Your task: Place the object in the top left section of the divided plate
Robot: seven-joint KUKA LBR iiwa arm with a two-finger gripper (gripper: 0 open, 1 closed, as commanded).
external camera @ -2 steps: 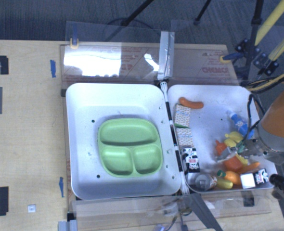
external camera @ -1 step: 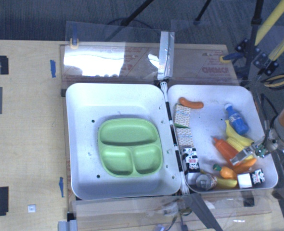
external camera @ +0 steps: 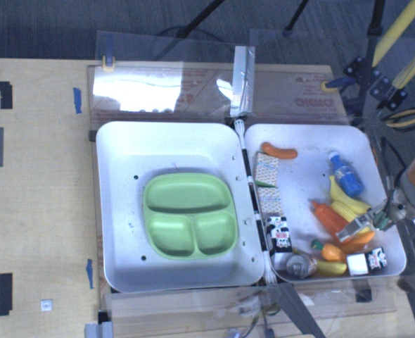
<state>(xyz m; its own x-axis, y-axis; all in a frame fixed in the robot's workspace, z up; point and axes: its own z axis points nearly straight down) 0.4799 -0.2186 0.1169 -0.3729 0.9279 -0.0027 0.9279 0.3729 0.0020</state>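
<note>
Two bins; I'm seeing the gripper (external camera: 362, 225) sitting right of the green divided plate (external camera: 190, 214), over orange toys (external camera: 332, 218), grip unreadable.

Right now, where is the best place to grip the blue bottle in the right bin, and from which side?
Grip the blue bottle across the middle of its body, coming from above. It lies on its side near the bin's far right corner, its flanks look free, and the bananas crowd its near end.

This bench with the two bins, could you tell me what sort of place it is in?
Probably a robotics lab test cell: two white bins on a taped wooden bench, a green divided plate beside toy food, and tripod legs on carpet behind.
</note>
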